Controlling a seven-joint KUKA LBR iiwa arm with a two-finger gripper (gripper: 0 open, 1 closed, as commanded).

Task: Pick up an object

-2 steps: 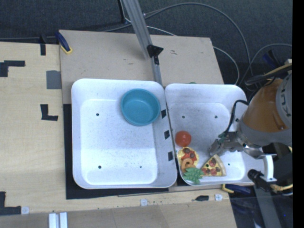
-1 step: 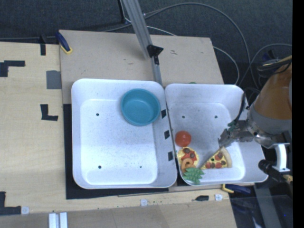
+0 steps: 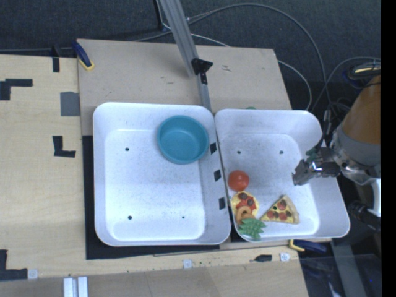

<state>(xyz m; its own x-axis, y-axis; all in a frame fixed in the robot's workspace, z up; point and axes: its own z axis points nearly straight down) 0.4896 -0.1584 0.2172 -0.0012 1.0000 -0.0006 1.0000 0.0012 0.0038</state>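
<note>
The right bin point(image 3: 260, 129) holds a red tomato-like ball point(image 3: 238, 180) near its left wall. Below it lie a round pizza-topped piece point(image 3: 244, 205), a green leafy piece point(image 3: 252, 228) and a pizza slice point(image 3: 281, 211). A blue bowl point(image 3: 182, 139) sits at the back of the left bin point(image 3: 124, 184). My gripper point(image 3: 304, 172) hangs over the right side of the right bin, up and to the right of the pizza slice, with nothing visible between its fingers.
The grey arm with its orange band point(image 3: 365, 122) comes in from the right edge. A metal pole point(image 3: 182, 36) slants down to the divide between the bins. Cables loop behind the right bin. Dark tape marks dot the wooden bench at left.
</note>
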